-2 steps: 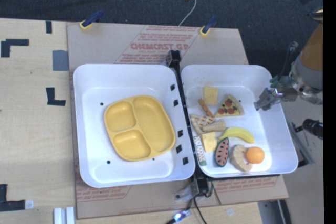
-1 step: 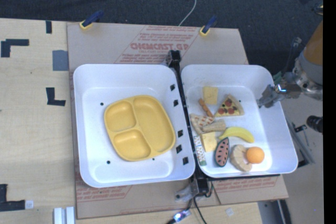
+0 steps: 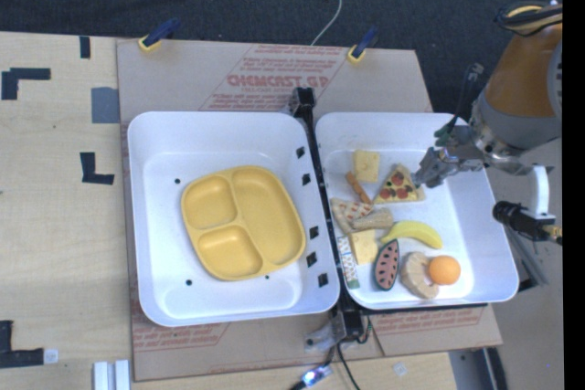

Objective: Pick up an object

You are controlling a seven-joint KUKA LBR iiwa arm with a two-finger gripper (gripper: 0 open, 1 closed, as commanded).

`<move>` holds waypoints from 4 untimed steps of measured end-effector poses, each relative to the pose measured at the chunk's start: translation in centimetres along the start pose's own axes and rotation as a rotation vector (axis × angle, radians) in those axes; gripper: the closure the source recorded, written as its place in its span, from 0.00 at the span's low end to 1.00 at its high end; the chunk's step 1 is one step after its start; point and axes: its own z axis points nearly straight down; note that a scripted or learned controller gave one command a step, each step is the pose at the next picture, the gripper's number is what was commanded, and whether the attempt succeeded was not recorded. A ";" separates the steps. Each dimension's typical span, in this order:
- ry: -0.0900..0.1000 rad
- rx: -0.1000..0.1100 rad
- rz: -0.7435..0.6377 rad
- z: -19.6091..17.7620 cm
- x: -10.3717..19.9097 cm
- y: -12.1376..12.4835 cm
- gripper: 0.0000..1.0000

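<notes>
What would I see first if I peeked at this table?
Probably the big yellow tray, lying alone in the left bin. Next, the pile of toy food in the right bin: a pizza slice, a banana, an orange and a watermelon slice. The robot's hand hangs right beside the pizza slice, reaching in from the right.

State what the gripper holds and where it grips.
Cannot be told: the gripper sits at the pizza slice edge, with no object visibly between it.
</notes>
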 end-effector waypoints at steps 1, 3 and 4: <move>0.000 -0.001 0.001 -0.4 4.4 0.2 1.00; 0.000 -0.001 0.003 -1.9 11.0 1.1 1.00; -0.002 0.002 0.005 0.1 10.8 1.0 1.00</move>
